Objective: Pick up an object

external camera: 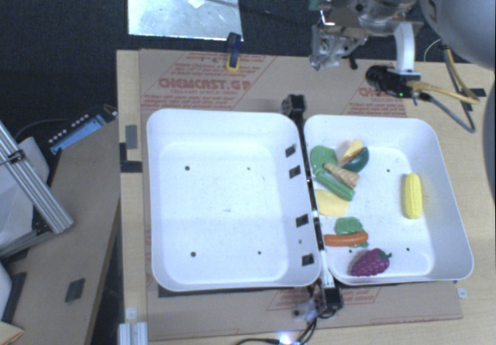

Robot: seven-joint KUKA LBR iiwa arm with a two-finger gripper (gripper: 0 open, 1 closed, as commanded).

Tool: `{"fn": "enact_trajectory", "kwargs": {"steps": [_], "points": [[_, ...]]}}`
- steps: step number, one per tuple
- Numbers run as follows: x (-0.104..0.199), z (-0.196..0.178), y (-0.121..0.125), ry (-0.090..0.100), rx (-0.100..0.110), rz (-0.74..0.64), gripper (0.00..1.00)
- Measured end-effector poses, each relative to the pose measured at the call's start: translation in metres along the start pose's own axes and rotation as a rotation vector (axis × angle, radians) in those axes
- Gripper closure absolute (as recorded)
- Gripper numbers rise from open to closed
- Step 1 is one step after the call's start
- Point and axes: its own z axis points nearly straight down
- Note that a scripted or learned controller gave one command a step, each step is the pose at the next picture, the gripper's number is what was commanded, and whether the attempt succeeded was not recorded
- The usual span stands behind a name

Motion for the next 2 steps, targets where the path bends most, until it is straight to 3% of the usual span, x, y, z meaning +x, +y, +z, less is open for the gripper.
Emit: {"fn": "enact_trajectory", "kwargs": {"steps": [2], "points": [[0.004, -0.068, 0.0, 0.0, 0.001, 0.001, 1.0]]}}
